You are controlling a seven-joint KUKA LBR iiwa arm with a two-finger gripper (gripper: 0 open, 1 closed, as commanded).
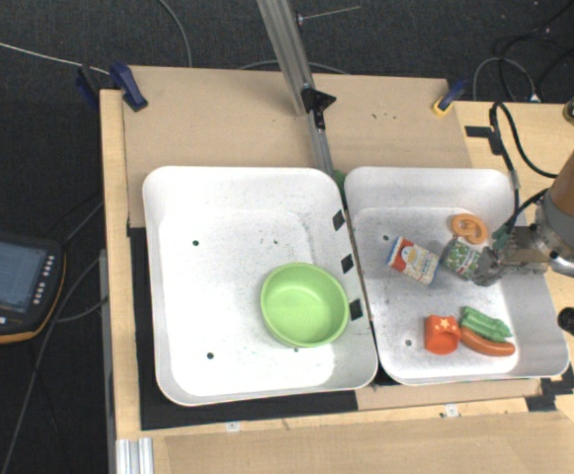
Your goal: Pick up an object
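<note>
Left white bin: one green plastic bowl. Right white bin: five small items. Gripper at green-labelled can, grip state unclear.

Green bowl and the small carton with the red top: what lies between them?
In the camera view, the bins' adjoining rims with black clips lie between the green bowl and the carton.

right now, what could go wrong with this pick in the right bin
1. The gripper sits low against the green can, which lies close to the orange disc and the small carton; closing may nudge the can sideways instead of seating it.
2. A shove could push the can into the carton.
</note>
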